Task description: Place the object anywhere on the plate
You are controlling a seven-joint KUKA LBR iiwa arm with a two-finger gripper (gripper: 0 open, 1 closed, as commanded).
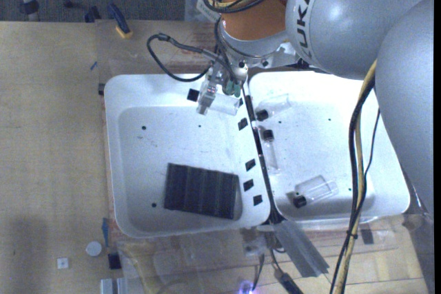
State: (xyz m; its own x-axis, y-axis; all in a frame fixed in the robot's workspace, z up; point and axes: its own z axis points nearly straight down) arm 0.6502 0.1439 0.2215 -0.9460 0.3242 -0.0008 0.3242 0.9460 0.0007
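The plate (pixel 201 191) is a black ridged rectangle lying flat near the front of the left bin (pixel 131 148). My gripper (pixel 219 96) hangs over that bin's back right corner, close to the divider between the bins. A small clear plastic object (pixel 223 105) shows between its fingers, held above the bin floor. The gripper and the object are well behind the plate and a little to its right.
The right bin (pixel 344 141) holds a clear vial with a black cap (pixel 312 190) near the front and two more clear pieces (pixel 267 137) (pixel 273 107) by the divider. Black markers line the divider (pixel 249 165). The big grey arm covers the upper right.
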